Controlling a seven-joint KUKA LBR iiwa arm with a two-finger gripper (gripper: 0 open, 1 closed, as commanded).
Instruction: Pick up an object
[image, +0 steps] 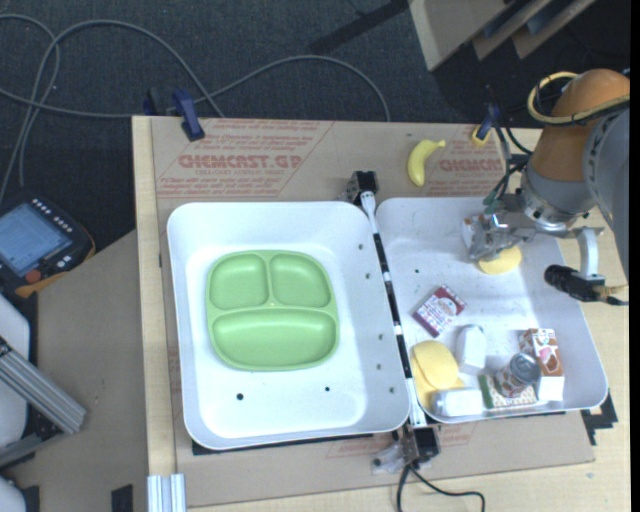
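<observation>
My gripper hangs low in the far part of the right bin, reaching in from the right under the orange band of the arm. A small yellow rounded object lies on the bin floor right below and just in front of the gripper, partly hidden by it. Whether the two touch is not visible. Nearer in the same bin lie a dark red packet, a yellow lump, a white cylinder, a small can and a printed carton.
The left bin holds a green divided plate. A toy banana lies on the bench behind the right bin. A black clamp sits at the top of the seam between the bins. A blue clip grips the bench's far left edge.
</observation>
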